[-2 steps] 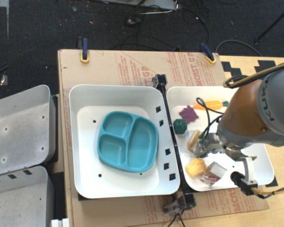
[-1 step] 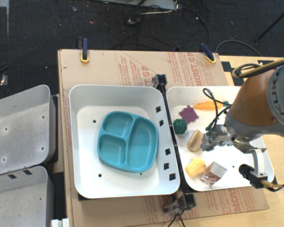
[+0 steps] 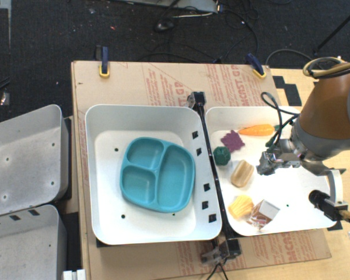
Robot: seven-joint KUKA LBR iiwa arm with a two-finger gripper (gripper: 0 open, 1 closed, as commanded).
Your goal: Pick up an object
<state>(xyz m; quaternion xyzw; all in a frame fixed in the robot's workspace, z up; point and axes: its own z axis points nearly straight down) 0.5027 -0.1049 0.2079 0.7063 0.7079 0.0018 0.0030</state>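
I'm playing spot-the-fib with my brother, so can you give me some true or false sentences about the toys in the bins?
1. A teal divided plate lies in the left bin. True.
2. The orange carrot is in the same bin as the plate. False: it lies in the right bin, near the far edge.
3. The small dark green thing sits close to the wall between the bins. True.
4. The purple thing rests on the plate. False: it lies on the right bin's floor, beside the carrot.
5. The robot's hand is above the right bin. True.
6. The yellow thing is beside a red and white packet. True.
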